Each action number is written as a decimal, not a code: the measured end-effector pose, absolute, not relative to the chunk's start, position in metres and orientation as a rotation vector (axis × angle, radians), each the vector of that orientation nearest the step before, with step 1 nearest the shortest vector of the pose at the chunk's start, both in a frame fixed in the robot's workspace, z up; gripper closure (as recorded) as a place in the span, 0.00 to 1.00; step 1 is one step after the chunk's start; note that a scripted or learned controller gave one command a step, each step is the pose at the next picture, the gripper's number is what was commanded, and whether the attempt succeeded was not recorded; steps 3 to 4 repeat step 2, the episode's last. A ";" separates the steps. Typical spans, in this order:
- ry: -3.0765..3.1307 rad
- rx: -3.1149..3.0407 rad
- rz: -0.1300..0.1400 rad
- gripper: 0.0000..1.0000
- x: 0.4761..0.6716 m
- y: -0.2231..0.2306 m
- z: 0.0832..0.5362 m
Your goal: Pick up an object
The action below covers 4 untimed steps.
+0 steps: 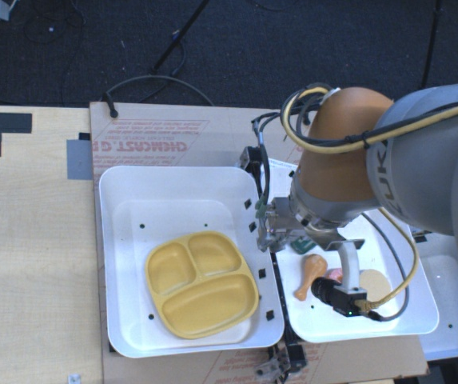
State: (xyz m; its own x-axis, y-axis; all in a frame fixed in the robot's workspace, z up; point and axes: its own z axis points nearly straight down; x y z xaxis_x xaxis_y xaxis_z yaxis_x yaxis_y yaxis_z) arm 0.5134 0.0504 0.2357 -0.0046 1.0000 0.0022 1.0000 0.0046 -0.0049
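The arm (348,158) reaches in over the right bin (404,314), and its orange band and grey wrist cover much of that bin's upper half. The end effector (271,238) hangs low at the wall shared by the two bins, just inside the right bin's left edge. The wrist above hides most of it, so I cannot tell whether it is open or closed, and nothing can be seen gripped in it.

The things that could be picked up lie close by in the right bin. A teal object (301,246) sits just beside the end effector, on the side away from the shared wall, and is partly hidden under the wrist. A toy drumstick (310,275), orange-tan with its thick end uppermost, lies near the end effector, a little lower in the view and slanted. Just beyond the drumstick is a small pink object (334,276), and farther out on the same side is a tan disc (375,282), partly covered.

On the other side of the end effector, across the shared wall, the left bin (109,214) holds a yellow divided plate (203,285) with three compartments. It lies flat, and its nearest rim is close to that wall.

Both bins rest on a cardboard sheet (149,138) on the pale wooden tabletop (29,254).
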 end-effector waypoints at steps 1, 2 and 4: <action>-2.222 -2.212 0.006 1.00 0.501 0.096 0.219; -2.221 -2.218 0.006 0.00 0.502 0.094 0.220; -2.221 -2.218 0.006 0.00 0.502 0.094 0.220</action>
